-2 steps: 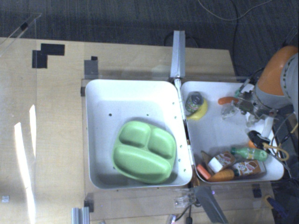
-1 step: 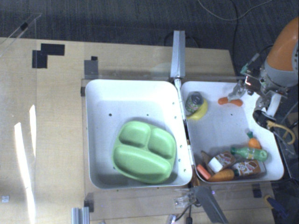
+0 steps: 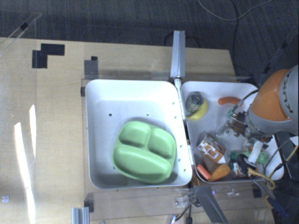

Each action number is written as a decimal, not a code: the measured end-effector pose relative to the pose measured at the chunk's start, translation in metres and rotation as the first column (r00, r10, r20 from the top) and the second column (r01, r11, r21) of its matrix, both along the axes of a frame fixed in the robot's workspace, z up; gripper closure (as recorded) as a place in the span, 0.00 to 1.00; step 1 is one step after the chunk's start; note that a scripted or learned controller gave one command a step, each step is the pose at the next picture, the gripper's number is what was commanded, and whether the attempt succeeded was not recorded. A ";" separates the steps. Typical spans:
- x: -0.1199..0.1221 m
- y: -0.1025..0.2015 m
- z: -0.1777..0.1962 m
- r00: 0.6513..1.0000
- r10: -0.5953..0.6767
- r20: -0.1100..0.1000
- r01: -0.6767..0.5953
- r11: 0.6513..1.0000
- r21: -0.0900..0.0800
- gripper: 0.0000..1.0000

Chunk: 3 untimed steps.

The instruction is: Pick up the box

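Observation:
The box (image 3: 211, 150) is a small brown and white carton lying tilted in the right bin (image 3: 211, 91), near its left-centre. My gripper (image 3: 236, 123) hangs over the bin's right half, up and to the right of the box and apart from it. The grey wrist and orange band (image 3: 274, 98) rise behind the gripper and hide the bin's right side.
Around the box lie a carrot (image 3: 218, 173), a red piece (image 3: 202, 171), a small can (image 3: 193, 101) on a yellow piece (image 3: 201, 111), an orange-red sausage (image 3: 228, 100) and a green item (image 3: 262, 157). The left bin (image 3: 107, 101) holds a green divided tray (image 3: 145, 150).

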<state>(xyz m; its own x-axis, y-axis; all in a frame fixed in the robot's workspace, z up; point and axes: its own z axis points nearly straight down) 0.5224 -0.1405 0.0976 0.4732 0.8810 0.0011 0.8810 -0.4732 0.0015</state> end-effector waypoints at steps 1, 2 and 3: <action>-0.010 0.024 -0.008 1.000 0.015 0.013 -0.015 1.000 -0.004 0.00; -0.007 0.025 0.004 1.000 0.016 0.019 -0.016 1.000 -0.003 1.00; -0.007 0.025 0.004 1.000 0.016 0.019 -0.016 1.000 -0.003 0.00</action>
<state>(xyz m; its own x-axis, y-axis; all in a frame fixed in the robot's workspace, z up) 0.5153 -0.1160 0.1014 0.4588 0.8885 0.0072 0.8883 -0.4589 0.0197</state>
